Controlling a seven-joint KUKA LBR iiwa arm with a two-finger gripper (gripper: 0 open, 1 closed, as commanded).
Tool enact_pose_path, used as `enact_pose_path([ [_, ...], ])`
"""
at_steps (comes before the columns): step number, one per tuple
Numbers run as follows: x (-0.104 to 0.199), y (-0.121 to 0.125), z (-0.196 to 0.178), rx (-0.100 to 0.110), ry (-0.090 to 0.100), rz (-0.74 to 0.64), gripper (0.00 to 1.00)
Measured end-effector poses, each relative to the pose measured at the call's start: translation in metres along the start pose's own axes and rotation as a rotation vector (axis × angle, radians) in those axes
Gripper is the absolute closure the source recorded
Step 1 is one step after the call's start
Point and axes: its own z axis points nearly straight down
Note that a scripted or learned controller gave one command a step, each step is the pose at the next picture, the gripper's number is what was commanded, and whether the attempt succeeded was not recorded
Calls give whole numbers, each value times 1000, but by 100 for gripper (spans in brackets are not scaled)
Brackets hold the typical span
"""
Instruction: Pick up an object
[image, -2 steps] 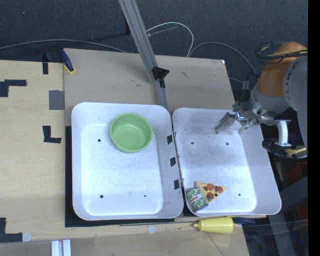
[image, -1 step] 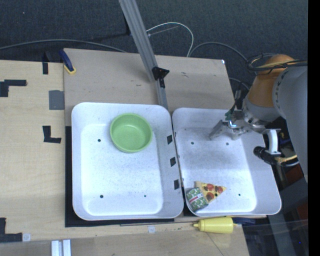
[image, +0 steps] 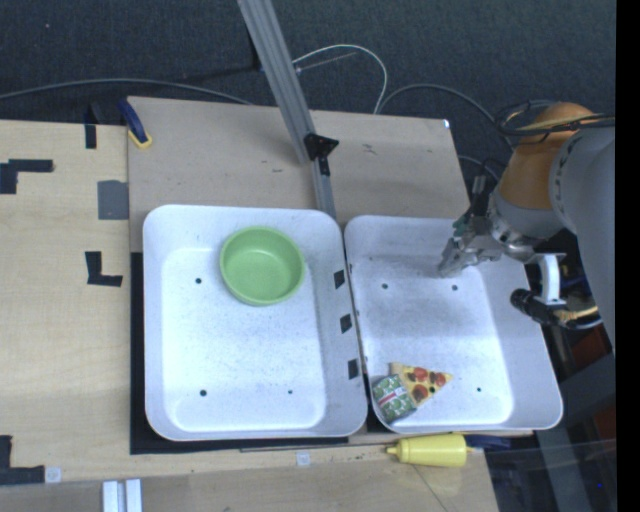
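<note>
Tool (image: 452, 262) low over right bin (image: 500, 330)

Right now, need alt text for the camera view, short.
A grey robot arm reaches in from the right, its gripper low over the far part of the right white bin, nothing seen between its fingers. A pizza-slice toy and a small green packet lie near that bin's front-left corner; a green bowl sits in the left bin, and a yellow bottle lies on the bench in front.

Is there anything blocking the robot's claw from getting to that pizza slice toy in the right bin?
Nothing visible does. The end effector hangs over the far part of the right bin, and the pizza slice toy lies at the near edge beside a small green packet. Between them is only bare bin floor.
</note>
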Motion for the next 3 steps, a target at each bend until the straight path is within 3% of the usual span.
enact_pose_path([
  [2, 13, 2, -117, -7, 0, 2, 100],
  [3, 14, 2, -126, -1, 2, 3, 100],
])
